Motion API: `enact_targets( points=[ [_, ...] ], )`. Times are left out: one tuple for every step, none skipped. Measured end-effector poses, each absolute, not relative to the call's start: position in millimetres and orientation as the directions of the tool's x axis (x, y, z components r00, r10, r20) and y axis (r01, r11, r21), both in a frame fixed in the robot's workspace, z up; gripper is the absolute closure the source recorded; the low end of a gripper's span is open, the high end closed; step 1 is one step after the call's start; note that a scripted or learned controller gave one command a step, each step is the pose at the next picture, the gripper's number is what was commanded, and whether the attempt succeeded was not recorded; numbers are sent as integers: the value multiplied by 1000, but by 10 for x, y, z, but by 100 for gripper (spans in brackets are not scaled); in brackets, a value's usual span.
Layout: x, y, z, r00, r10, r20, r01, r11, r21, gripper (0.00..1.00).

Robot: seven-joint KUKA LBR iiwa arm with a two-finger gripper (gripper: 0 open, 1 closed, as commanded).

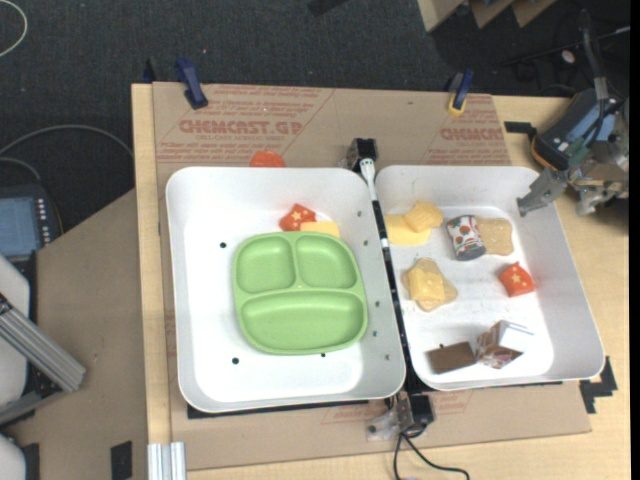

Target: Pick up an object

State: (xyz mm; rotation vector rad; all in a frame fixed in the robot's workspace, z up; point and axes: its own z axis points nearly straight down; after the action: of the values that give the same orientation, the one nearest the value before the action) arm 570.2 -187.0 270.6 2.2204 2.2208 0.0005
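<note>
My gripper (540, 193) hangs over the far right corner of the right bin (570, 268), with nothing visibly in it. In that bin lie two yellow pieces (413, 224), a small printed can (463, 236), a tan bread slice (496, 235), a red strawberry-like piece (516, 280), a pale yellow pastry (430, 284), a brown bar (450, 356) and a small carton (501, 343). The can is the nearest of these to the gripper, down and to its left.
The left bin (200, 268) holds a green divided plate (298, 293), with a red piece (297, 217) and a yellow piece (321, 229) at its far edge. An orange object (266, 159) lies on the cardboard behind that bin. Clamps (190, 81) hold the board's far edge.
</note>
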Motion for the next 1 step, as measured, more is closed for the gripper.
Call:
enact_targets(
  points=[
    [5817, -1182, 1214, -6, 1000, 7, 1000, 6, -15, 0]
  ],
)
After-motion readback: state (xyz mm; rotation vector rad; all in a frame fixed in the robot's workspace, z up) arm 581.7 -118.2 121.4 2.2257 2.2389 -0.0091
